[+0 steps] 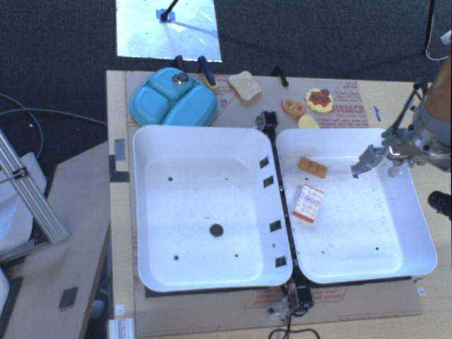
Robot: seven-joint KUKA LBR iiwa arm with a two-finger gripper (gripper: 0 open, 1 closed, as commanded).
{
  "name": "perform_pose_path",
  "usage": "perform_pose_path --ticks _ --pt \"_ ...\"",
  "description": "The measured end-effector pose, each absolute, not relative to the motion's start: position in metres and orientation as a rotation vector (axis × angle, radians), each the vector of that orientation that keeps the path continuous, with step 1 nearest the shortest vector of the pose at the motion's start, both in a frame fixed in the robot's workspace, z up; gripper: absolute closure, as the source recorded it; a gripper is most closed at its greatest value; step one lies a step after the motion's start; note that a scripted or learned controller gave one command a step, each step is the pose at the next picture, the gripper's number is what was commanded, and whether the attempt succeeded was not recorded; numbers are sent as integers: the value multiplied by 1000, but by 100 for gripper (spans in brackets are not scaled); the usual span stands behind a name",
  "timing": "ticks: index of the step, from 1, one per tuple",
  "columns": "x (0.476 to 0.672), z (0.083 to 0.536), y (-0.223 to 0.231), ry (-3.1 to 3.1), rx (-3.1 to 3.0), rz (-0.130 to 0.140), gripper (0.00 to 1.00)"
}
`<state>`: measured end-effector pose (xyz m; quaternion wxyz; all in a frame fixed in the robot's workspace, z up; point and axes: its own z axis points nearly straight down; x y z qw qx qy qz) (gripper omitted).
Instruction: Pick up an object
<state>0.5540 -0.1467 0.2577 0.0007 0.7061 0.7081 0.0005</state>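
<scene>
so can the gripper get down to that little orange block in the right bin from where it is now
Probably yes. The gripper hangs over the right bin, and the orange block lies on the floor beside it, apart from the red-and-white packet, with nothing between them.

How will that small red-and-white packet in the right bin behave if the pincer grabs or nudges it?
The red-and-white packet looks thin and flat, so it is probably light and more likely to slide across the smooth right bin than roll. Lying flat, it offers little edge to grip. It may flex if it is a soft sachet; that is unclear here.
</scene>
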Motion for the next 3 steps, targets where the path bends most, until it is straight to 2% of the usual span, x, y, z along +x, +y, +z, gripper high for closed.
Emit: perform_pose_path --ticks 1,2,3 --pt "481 105 -194 2222 2236 -11 0" --pt "531 212 -208 2218 2206 8 0" --pt "497 81 -141 2223 2210 6 0"
